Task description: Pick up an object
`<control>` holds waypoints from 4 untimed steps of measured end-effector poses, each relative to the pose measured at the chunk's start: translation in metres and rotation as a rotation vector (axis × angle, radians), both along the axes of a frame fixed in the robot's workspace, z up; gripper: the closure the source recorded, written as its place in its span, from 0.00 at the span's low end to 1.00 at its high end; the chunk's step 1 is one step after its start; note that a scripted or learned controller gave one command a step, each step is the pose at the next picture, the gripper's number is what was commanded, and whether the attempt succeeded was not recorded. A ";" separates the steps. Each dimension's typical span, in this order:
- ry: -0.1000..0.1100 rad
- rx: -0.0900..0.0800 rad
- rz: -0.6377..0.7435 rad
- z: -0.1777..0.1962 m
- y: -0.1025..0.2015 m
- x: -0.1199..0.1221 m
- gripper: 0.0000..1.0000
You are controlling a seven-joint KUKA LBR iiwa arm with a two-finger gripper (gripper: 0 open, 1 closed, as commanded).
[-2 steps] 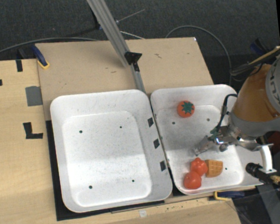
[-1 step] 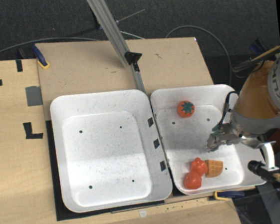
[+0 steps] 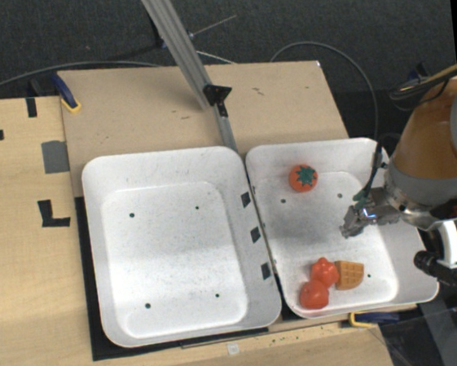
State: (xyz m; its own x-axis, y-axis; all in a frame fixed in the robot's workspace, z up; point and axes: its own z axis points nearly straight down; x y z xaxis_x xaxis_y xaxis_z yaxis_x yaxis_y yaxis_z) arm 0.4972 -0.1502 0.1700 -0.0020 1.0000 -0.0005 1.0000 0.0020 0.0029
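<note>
Dark floor frames a pale tabletop [image 3: 145, 97], and on it two shallow white bins sit side by side, the left bin [image 3: 174, 242] and the right bin [image 3: 332, 228] touching along the middle of the frame.

Now to the prizes. Any object will do, and the right bin offers three. Up near its top edge sits an orange-red round toy with a green top [image 3: 302, 178], all on its own. Down in the lower part of that bin, a red lumpy toy [image 3: 318, 283] lies just beside a small tan waffle-like piece [image 3: 350, 274], the two touching or very nearly so.

And the claw [image 3: 354, 223] hangs at the right side of that same bin, low over the white floor, roughly between the upper toy and the lower pair. Nothing shows in its grasp; whether it is spread or closed, I cannot tell from this slant. The grey arm with its orange band [image 3: 429, 147] comes in from the right edge of the frame.

My read: this is the approach step, no pick made yet. The round toy lies up and to the left of the claw, the red toy and waffle piece down and to the left, all near. Next move calls for choosing one, centring above it, then descending squarely. The lone round toy looks the cleaner target; the crowded pair risks a nudge.
</note>
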 end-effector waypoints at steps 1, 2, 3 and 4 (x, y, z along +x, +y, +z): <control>-0.003 -0.002 0.000 0.062 -0.005 0.000 1.00; 0.000 -0.001 0.000 0.100 -0.004 0.001 1.00; 0.005 0.002 0.004 0.086 0.054 0.000 1.00; 0.006 0.002 0.005 0.072 0.113 0.003 1.00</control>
